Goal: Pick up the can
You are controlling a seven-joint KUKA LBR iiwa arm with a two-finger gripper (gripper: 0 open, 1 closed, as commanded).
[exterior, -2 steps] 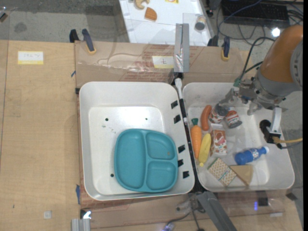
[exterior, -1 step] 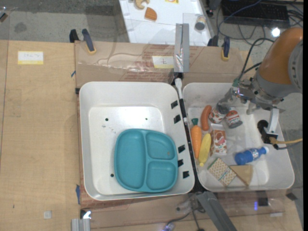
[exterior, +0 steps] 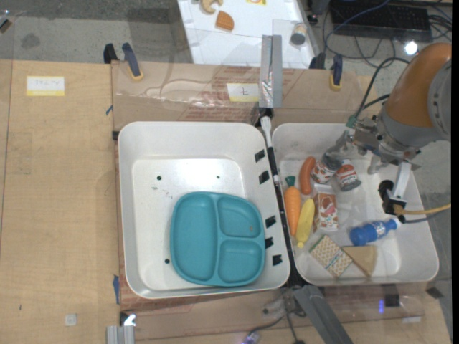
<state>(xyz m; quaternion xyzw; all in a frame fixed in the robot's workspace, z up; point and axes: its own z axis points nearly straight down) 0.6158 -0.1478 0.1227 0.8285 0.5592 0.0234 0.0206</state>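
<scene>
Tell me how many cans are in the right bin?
2. One can lies near the bin's middle, below the pincer. Another can lies beside it, next to the sausage. The arm may hide more.

The arm (exterior: pixel 423 92) is cut off by the right edge. Beside the can (exterior: pixel 348 177), the gripper (exterior: pixel 341 156) is blurred; its finger state cannot be determined. The can's label is illegible.
</scene>
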